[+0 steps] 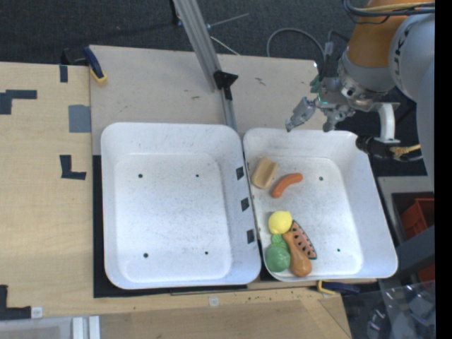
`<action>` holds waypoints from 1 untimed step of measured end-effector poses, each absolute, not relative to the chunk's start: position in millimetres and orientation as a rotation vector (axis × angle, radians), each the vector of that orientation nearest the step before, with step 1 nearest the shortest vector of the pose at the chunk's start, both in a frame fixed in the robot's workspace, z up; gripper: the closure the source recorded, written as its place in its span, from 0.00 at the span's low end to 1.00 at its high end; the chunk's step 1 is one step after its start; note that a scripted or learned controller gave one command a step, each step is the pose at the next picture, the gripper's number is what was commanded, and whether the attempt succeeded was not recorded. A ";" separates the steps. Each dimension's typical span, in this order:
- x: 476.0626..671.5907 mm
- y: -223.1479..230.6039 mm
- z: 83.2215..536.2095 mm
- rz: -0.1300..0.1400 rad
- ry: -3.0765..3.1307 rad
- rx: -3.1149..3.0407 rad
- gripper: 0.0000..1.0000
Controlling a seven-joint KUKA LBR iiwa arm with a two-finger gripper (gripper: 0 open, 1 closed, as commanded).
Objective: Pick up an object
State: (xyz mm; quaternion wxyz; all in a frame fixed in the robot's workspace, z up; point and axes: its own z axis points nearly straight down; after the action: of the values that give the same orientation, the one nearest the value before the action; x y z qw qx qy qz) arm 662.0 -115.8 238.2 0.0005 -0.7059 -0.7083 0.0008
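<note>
Your gripper hangs spread and empty over the right bin's far rim. Below it, largest first: the stiff carrot, light bread, then the sausage, probably slick plastic, so pinch across its middle.

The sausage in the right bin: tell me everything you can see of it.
The sausage is a small orange-red link, smooth and slightly curved, looking like a plastic toy. It lies flat on the floor of the right bin, in the bin's upper half, slanting up toward the right. A tan bread piece sits just to its left, close to its lower end; contact cannot be judged. The gripper is above the bin's far rim, clear of it.
</note>
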 end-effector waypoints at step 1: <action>662.0 -115.9 238.2 0.003 -2.225 -2.217 0.00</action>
State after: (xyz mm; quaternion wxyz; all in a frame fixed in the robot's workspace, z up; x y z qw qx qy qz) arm 662.0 -115.9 238.2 0.0005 -0.7059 -0.7083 0.0009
